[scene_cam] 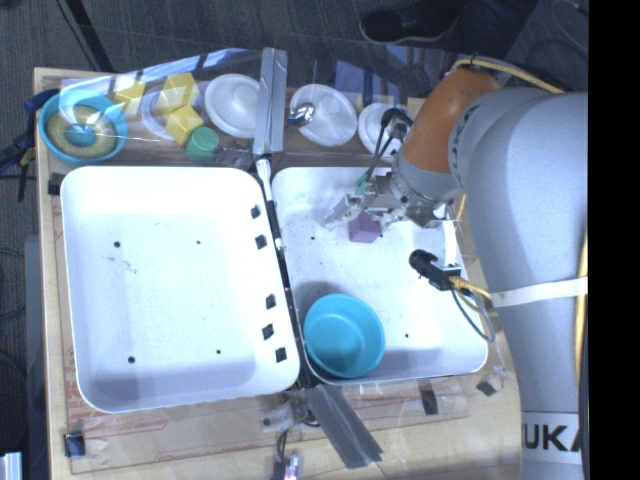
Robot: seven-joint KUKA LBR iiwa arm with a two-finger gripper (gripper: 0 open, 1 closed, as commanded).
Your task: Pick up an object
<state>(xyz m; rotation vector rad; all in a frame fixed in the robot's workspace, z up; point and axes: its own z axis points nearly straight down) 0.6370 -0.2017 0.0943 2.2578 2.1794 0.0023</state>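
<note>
A dark carpeted floor [200, 8] is seen beyond a pale wooden bench [62, 413], on which two shallow white bins are set side by side. The left bin [160, 288] is marked by a few small dark specks on its bottom. A row of small black clips [268, 271] is spaced along the edge where the two bins meet.

Along the far edge of the bench, behind the bins, a line of small things is laid out: a blue dish [82, 126] at the far left, then yellow blocks [180, 103], a green cap [203, 143] and a white lid [233, 105]. A second white dish [325, 115] is placed behind the right bin [420, 333].

A blue bowl [343, 334] is stood upright in the near left corner of the right bin, close against its walls. A purple block [364, 230] is found in the far half of the same bin, well apart from the bowl.

The grey arm [520, 198] is reached in from the right, with its orange band above the wrist. The gripper [368, 206] is lowered over the far part of the right bin, just on the far side of the purple block and very close to it. Whether the block is touched or gripped cannot be told, and it cannot be told whether the gripper is open or closed.
</note>
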